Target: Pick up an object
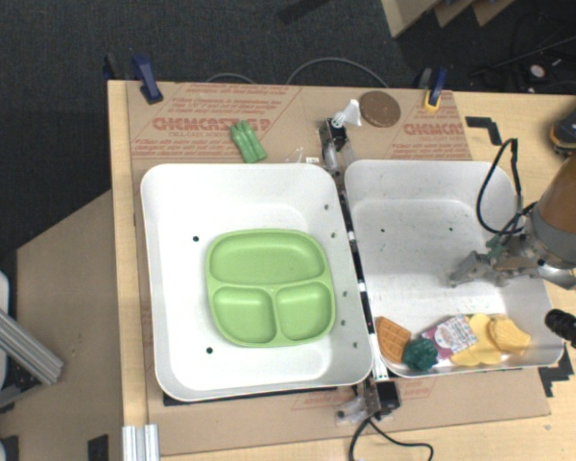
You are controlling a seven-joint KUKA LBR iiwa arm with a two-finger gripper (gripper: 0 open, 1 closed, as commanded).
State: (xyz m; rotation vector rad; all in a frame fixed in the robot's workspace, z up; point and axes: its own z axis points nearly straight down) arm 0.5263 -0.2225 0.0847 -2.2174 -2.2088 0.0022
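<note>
Here, "CHEMCAST" print point(211, 123) marks cardboard tabletop point(298, 94), upper frame; dark carpet point(48, 65) around. End effector point(466, 272) at right bin point(413, 219); fingers' state undeterminable.

One fixed camera hangs above the surface point(298, 113) and looks down at a slant, far enough back to take in both white bins, the left bin point(173, 257) and the right bin point(413, 200), with dark floor point(58, 27) beyond the far edge.

We count two white bins point(173, 286), one green divided plate point(269, 286), one waffle piece point(394, 338), one dark green toy point(421, 354), one pink packet point(453, 333) and two yellow pieces point(499, 337).
</note>
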